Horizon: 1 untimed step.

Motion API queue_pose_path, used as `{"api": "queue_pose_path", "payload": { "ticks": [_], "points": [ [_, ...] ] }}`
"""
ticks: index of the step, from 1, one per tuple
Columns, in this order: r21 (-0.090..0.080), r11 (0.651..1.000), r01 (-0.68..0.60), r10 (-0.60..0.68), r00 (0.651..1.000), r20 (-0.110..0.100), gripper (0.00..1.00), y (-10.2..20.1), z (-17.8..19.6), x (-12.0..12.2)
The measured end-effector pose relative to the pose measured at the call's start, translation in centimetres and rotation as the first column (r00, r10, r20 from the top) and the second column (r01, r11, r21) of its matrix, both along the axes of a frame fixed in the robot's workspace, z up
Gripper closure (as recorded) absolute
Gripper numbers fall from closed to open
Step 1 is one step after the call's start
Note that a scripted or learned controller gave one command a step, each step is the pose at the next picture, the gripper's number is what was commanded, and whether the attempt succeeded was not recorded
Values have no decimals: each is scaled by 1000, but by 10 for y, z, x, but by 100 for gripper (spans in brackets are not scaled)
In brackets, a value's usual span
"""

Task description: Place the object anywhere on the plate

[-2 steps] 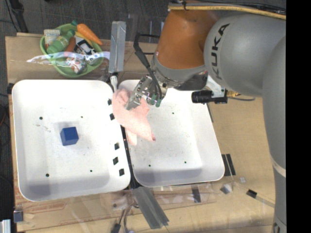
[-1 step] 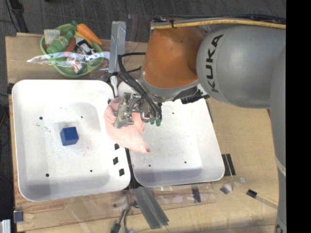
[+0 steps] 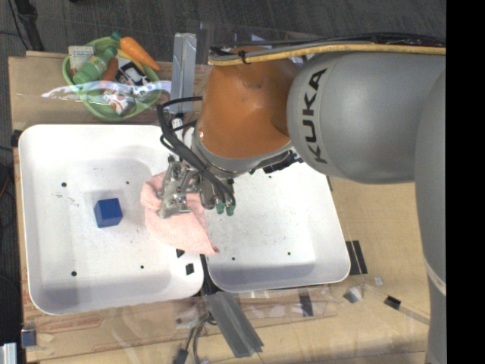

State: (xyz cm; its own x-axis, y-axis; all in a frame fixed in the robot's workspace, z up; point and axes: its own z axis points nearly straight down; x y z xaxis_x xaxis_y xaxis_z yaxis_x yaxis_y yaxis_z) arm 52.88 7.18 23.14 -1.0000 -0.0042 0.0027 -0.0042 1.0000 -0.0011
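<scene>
Since the gripper (image 3: pixel 180 196) hangs over the pink plate (image 3: pixel 186 230) — can't tell its finger state — the blue cube (image 3: pixel 108 211) sits well left.

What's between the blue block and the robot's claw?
The pink plate lies between the blue block and the gripper, seen in the camera view.
</scene>
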Motion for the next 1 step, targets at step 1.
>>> {"api": "queue_pose_path", "payload": {
  "ticks": [1],
  "points": [
    [0, 1000, 0, 0, 1000, 0, 0, 0, 0, 0]
  ]
}}
